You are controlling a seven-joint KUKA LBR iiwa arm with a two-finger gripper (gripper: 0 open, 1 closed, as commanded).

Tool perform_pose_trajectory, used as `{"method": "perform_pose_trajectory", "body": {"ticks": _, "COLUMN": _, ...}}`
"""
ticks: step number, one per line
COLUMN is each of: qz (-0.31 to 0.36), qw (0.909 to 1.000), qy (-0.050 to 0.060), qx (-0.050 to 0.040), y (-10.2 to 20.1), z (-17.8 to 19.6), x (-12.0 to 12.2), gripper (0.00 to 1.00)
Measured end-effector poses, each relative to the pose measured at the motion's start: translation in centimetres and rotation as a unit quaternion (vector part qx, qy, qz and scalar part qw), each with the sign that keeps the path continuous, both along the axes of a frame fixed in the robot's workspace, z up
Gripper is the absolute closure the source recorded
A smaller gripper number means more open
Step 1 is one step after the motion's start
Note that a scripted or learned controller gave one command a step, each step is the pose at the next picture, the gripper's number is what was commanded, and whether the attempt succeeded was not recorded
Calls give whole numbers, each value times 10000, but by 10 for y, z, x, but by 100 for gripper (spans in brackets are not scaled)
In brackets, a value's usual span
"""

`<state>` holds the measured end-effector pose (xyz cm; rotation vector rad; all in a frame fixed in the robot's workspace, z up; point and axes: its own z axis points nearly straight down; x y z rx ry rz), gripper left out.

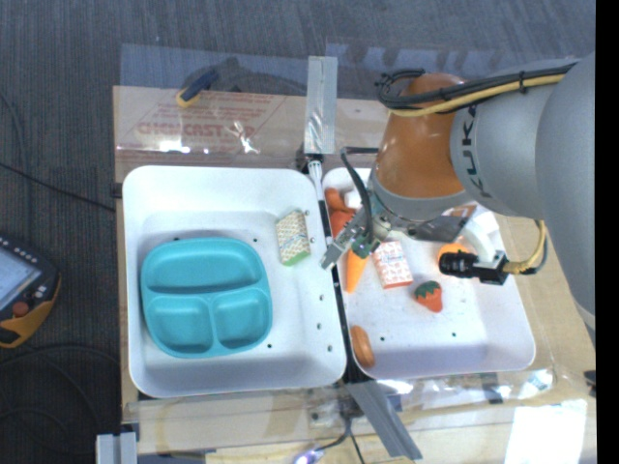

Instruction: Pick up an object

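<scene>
The end effector (343, 246) hangs low over the left edge of the right bin (484, 358), close against the wall that it shares with the left bin (193, 184). The wrist and the orange band of the arm (513, 133) cover it from above, so I cannot tell whether it is spread or pressed together, nor whether it pinches anything. Its tip sits just beside the green top of the carrot (353, 273), perhaps touching it; the slant does not settle that.

The carrot, the thing nearest to being picked, lies in the right bin along the left wall, with its point towards the near side.

The count, by bin:

- **Right bin:**
  - one carrot
  - one small red-and-white box (392, 265), just right of the carrot
  - one strawberry (429, 296), near the box and apart from it
  - two orange pieces: the near piece (361, 345) in the near left corner, and the far piece (336, 201) by the left wall beyond the end effector, partly hidden by it
  - one white thing (484, 228), half under the arm and too hidden to name
- **Left bin:**
  - one teal plate (203, 293) with three compartments
  - one speckled sponge (292, 237), near the right wall and apart from the plate

There are two bins in all, side by side on the surface (222, 124).
</scene>
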<state>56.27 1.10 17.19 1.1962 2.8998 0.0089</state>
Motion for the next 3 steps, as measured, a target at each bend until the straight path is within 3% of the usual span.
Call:
{"method": "perform_pose_trajectory", "body": {"ticks": 1, "qz": -1045, "qw": 9945, "qy": 33, "qx": -31, "y": -77, "z": 75, "x": 8, "gripper": 100}}
{"method": "perform_pose_trajectory", "body": {"ticks": 2, "qz": -2047, "qw": 9788, "qy": 37, "qx": -30, "y": -24, "z": 90, "x": 61, "gripper": 100}}
{"method": "perform_pose_trajectory", "body": {"ticks": 3, "qz": -2049, "qw": 9788, "qy": 37, "qx": -31, "y": -24, "z": 90, "x": 60, "gripper": 0}}
